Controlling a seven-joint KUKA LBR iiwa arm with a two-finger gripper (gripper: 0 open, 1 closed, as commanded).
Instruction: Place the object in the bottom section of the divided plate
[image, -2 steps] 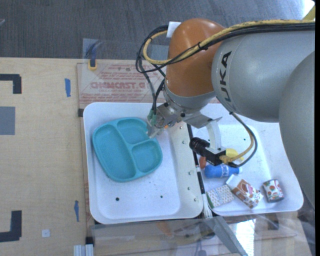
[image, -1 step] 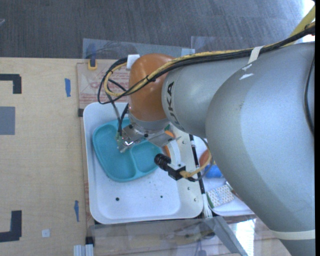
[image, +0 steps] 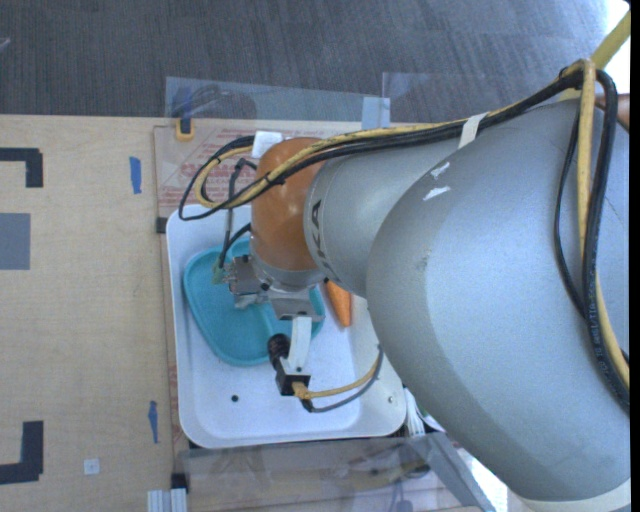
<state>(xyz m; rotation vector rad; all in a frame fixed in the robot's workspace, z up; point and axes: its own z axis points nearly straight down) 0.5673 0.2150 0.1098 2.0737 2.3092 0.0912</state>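
The grey arm (image: 480, 270) reaches in from the right and hangs over the white bin (image: 215, 420) that sits on the table (image: 80, 330), its orange band (image: 280, 205) above the bin's far half. The wrist covers the tool (image: 250, 285), which sits low over the teal divided plate (image: 215, 320); whether it is open, closed or gripping anything I cannot tell, since the wrist housing hides that part from above. The plate lies in the left half of the bin, close to the bin's left wall, with its near rounded end bare and its far part under the wrist. An orange object (image: 339, 303), long and tapering like a carrot, lies on the bin floor just beside the plate's right rim, partly under the arm; it is outside the plate. A white and black fitting (image: 292, 358) hangs from the wrist over the bin's near half, with a yellow cable (image: 345, 392) looping from it toward the bin's near right corner. More yellow and black cables (image: 215, 175) arc over the bin's far left corner. Blue tape marks (image: 135, 174) and black corner marks (image: 25, 165) lie on the table to the left of the bin.
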